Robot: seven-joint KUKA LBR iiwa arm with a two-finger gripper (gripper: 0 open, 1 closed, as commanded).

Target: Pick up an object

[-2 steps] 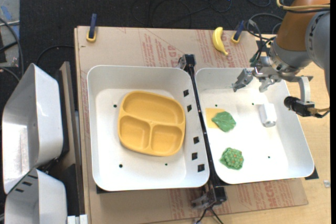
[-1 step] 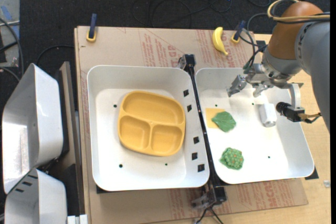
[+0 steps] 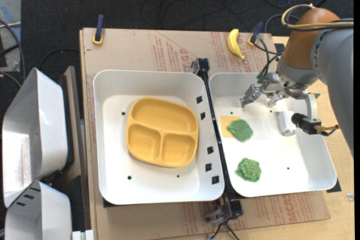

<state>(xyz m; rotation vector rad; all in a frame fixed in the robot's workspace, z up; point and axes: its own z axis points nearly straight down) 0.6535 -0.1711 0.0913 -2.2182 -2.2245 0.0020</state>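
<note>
The tool point(image 3: 260, 94) is seen over the back of the right bin point(image 3: 315, 163), near its far wall. From this view it cannot be told how the tool is set, and nothing is seen held in it.

Two green things are lying in the right bin. One green lump point(image 3: 241, 130) is resting partly on a flat yellow square point(image 3: 227, 123), near the tool. The other green lump point(image 3: 248, 169) is lying closer to the front wall, well apart from the tool. A yellow tray point(image 3: 163, 132) with three parts is lying in the left bin point(image 3: 112, 137). A banana point(image 3: 235, 44) is lying on the desk point(image 3: 140, 48) behind the bins.

A miss could happen here. The green lumps look low and soft, so they could be pushed aside and not caught. The yellow square is flat, so it could be hard to lift. The bin wall could also be bumped, since the tool is close to it.
</note>
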